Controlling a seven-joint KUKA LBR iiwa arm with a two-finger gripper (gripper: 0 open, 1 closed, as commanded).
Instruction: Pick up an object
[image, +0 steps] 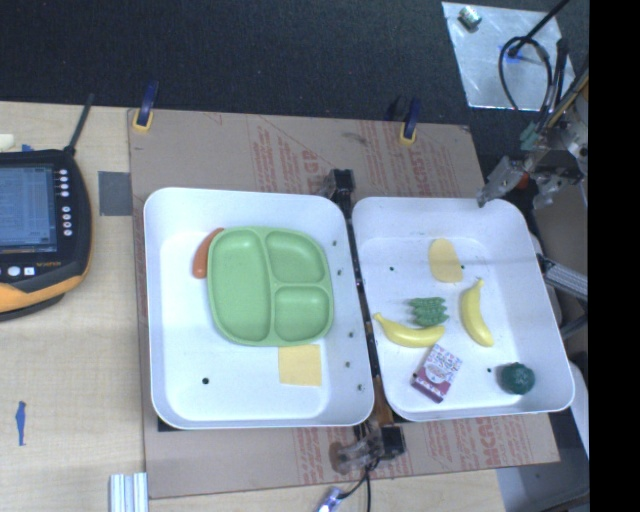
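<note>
The tool (497, 184), its state impossible to tell, hangs over the right bin (520, 232), where a banana (476, 314) lies, likely light, stiff, slippery plastic, best pinched across its middle.

Left bin (170, 300): green divided plate (270, 286), orange-red item (204, 252) tucked at its left edge, yellow cheese slice (300, 365) just below it.
Right bin (520, 240): two bananas (408, 332) (476, 313), green vegetable (428, 309), yellow piece (445, 260), small red packet (437, 372), dark green ball (516, 378).
Gripper (497, 183): above the right bin's far corner.
Bench left: teach pendant (35, 235).
</note>
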